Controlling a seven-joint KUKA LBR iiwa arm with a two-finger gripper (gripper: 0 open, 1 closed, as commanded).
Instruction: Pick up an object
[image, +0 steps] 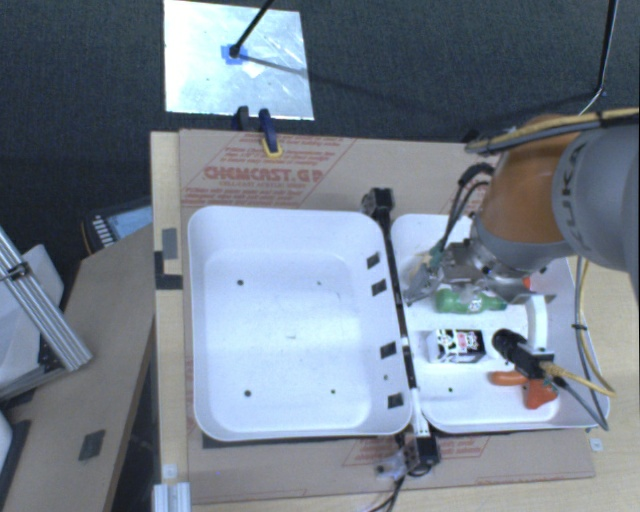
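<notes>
A: The gripper is seen low over the right bin, and a green object is found just beneath it, touching or nearly so.

B: Can the grip be judged?

A: It cannot be told; that part is hidden under the wrist.
</notes>
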